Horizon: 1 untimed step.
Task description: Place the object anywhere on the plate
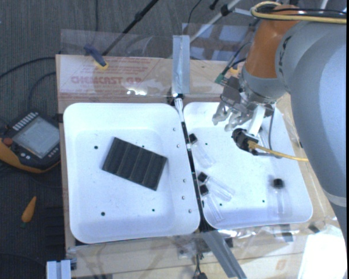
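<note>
I read the object (pixel 134 163) as a dark, ribbed, flat rectangular slab, lying askew in the left bin (pixel 81 121). I judge it stiff and light; grasp across the short edges. The gripper (pixel 237 120) hangs over the right bin (pixel 291 205), fingers spread, holding nothing.

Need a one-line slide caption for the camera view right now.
KUKA arm's gripper hovers over the right bin while the dark ridged plate lies in the left bin.
</note>
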Tool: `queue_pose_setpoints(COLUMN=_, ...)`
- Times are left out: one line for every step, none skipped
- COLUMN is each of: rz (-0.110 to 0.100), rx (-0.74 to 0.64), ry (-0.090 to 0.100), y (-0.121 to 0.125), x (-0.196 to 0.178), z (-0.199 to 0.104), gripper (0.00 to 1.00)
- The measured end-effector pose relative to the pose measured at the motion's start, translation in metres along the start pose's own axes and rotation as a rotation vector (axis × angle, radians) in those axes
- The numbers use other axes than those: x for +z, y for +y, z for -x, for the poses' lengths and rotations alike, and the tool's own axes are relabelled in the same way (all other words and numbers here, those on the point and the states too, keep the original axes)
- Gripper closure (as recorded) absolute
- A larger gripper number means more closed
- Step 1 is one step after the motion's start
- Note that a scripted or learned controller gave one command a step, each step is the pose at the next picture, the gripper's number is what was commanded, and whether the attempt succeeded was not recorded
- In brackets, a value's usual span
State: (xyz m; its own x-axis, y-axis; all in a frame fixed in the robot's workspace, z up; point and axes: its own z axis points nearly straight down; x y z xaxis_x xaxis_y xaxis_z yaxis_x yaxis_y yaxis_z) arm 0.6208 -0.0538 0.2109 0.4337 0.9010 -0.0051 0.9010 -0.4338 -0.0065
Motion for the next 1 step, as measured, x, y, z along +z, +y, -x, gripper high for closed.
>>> queue_pose_setpoints(rz=0.002, rx=-0.127, ry=-0.002, y=-0.0169, x=-0.0067, z=-0.0725, gripper=1.00)
